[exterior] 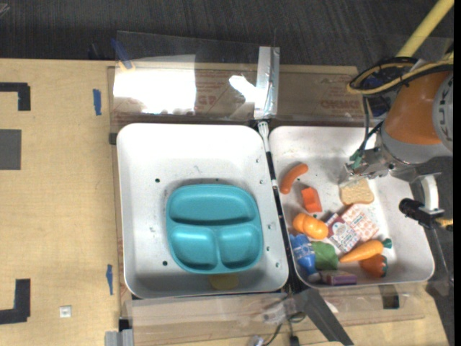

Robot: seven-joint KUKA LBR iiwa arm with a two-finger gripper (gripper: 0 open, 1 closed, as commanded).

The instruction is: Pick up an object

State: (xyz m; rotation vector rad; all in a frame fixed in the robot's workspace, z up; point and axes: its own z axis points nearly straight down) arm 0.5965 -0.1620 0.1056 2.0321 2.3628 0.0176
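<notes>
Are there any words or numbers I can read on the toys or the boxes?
None can be read.
Cardboard panel behind the bins: faint reddish printing, too blurred to read.
White packet in the right bin: red markings, too small to read.
Teal tray in the left bin: no writing seen.

Robot lab: taped cardboard bench [57, 193], white bins [137, 150], cables [382, 74].

One fixed overhead camera, slanting down over both white bins [137, 193].
</notes>
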